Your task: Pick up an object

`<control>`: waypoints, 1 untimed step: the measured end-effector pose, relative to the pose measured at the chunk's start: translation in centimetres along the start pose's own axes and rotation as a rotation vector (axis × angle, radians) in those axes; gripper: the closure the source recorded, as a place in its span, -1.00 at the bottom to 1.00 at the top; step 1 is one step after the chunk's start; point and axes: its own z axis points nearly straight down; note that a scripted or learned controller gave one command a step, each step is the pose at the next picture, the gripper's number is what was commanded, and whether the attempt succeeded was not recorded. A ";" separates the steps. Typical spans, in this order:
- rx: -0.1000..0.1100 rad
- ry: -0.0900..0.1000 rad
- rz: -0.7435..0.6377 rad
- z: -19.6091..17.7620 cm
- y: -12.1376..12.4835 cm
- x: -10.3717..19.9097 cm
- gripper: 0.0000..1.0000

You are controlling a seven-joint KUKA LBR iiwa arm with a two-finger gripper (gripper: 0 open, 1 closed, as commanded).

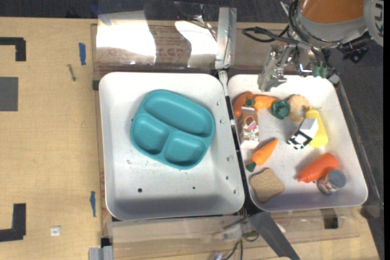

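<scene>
Your gripper (pixel 275 73) hangs at the right bin's (pixel 353 131) upper edge; whether it's spread, you cannot tell. The nearest carrot (pixel 262 102) lies just below it, long axis left-right.

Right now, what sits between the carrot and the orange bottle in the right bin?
Camera view: bare white bin floor between the carrot and the orange bottle. The black-and-white toy lies just above that line.
</scene>
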 end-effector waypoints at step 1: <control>0.000 0.003 -0.120 -0.6 -0.8 -2.6 1.00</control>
